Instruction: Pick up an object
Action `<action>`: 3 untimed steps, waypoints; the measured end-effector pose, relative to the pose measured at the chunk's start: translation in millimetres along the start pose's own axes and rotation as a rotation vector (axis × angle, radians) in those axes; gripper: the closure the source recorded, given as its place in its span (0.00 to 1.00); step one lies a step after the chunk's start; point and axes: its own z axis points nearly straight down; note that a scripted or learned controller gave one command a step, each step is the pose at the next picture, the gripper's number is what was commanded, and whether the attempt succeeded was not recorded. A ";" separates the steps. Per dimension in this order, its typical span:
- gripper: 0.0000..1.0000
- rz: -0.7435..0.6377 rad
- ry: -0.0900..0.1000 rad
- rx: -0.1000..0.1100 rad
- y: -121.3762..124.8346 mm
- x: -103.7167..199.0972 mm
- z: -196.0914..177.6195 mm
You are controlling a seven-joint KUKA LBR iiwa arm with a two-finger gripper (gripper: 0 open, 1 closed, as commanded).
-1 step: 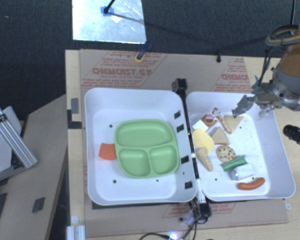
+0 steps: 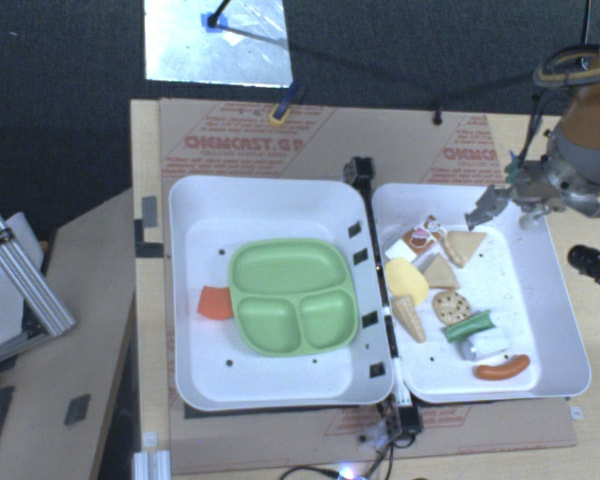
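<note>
Closest to the lens, along the lower edge, sit the front rims of two shallow bins on a cardboard-covered bench [image 2: 240, 133]. Left bin [image 2: 280, 203] is the larger-looking one and carries a green divided tray [image 2: 292, 296], with a small orange-red block [image 2: 215, 303] just beside the tray's left edge. Right bin [image 2: 535, 298] holds the pile of toy food from which an object is to be taken: a yellow wedge [image 2: 408, 281], a tan cone [image 2: 410, 318] below it, a round speckled cookie [image 2: 450, 307], a tan triangular slice [image 2: 466, 245], a green piece [image 2: 467, 325], a whitish lump [image 2: 487, 344] and an orange-red sausage [image 2: 501, 368] near the front right corner.

From the right comes the grey arm [image 2: 585, 138], and its gripper [image 2: 485, 211] hangs over the back part of the right bin, close above the tan slice and a small red-and-white item [image 2: 421, 236]. Nothing sits between its fingers, so by my reading the pick is not yet made; choosing a piece, closing on it and lifting are all left to do.

Whether the fingers are apart or together I cannot tell, since the tip is dark, small and blurred. How high it hangs above the bin floor is also hard to judge. What the red-and-white item depicts is too small to make out, and the arm's upper part is cut off at the right.
</note>
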 end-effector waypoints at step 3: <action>0.00 0.001 0.000 0.002 12.9 8.0 150.3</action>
